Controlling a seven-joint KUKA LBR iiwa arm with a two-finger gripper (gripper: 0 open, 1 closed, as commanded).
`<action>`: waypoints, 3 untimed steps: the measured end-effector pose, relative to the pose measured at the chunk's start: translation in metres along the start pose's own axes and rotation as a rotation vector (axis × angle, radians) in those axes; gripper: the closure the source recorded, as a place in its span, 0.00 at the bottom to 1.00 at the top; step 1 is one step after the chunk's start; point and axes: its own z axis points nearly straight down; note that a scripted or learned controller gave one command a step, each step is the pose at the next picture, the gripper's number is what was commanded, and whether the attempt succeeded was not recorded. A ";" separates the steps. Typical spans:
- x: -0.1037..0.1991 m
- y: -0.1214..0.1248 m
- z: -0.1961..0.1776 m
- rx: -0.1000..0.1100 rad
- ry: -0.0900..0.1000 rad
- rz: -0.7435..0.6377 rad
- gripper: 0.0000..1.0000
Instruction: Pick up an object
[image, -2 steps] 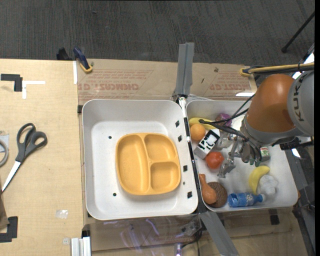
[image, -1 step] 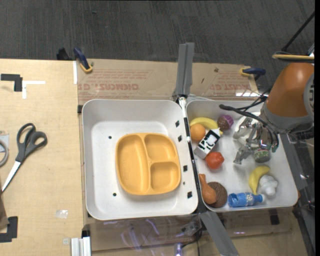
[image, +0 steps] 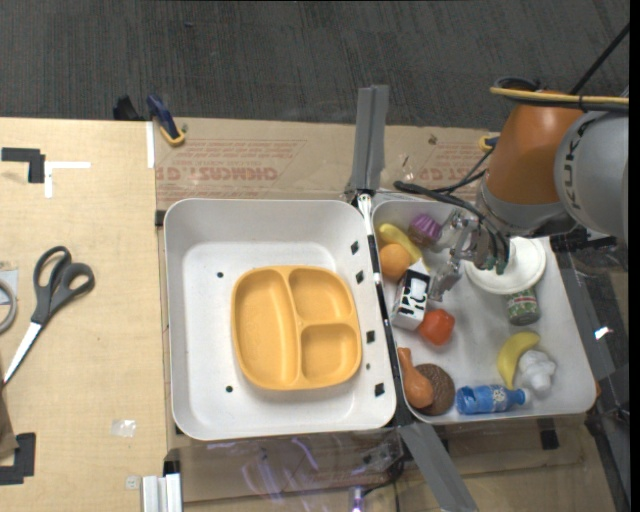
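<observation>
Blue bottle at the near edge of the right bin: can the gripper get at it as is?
Probably yes. The blue bottle lies flat with nothing on top; the gripper sits higher in that bin. The banana and brown object crowd its ends.

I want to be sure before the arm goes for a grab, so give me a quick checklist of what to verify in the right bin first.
1. Gripper is over the right bin, near the black and white box: ok.
2. Nothing is visibly held between the fingers: ok.
3. Finger opening wide enough for a grasp: cannot tell.
4. Target has room around it: not ok, the box is crowded by the orange ball and the red object.
5. Easier picks at hand: ok, the blue bottle lies more apart near the front edge.
6. Left bin holds the yellow divided tray, out of the arm's way: ok.
</observation>
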 end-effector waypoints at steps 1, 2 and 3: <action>-0.031 -0.091 -0.002 -0.001 -0.004 0.162 0.00; 0.033 -0.117 -0.001 -0.001 0.001 0.187 0.00; 0.045 -0.023 0.001 0.000 0.005 0.154 0.00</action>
